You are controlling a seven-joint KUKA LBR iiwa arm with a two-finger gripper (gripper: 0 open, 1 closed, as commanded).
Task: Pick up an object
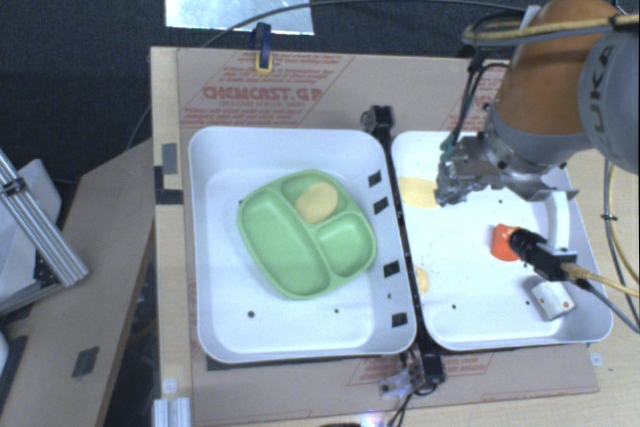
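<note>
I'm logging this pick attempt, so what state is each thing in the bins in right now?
green divided plate: flat in the left bin, tilted diagonally.
pale yellow lump: resting in the plate's upper compartment.
yellow piece: lying on the right bin floor, beside the gripper.
orange object: lying in the right bin, untouched.
gripper: low over the right bin, nothing seen held.

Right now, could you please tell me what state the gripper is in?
Gripper: cannot be told; it hangs low over the right bin, beside a pale yellow object.
</note>
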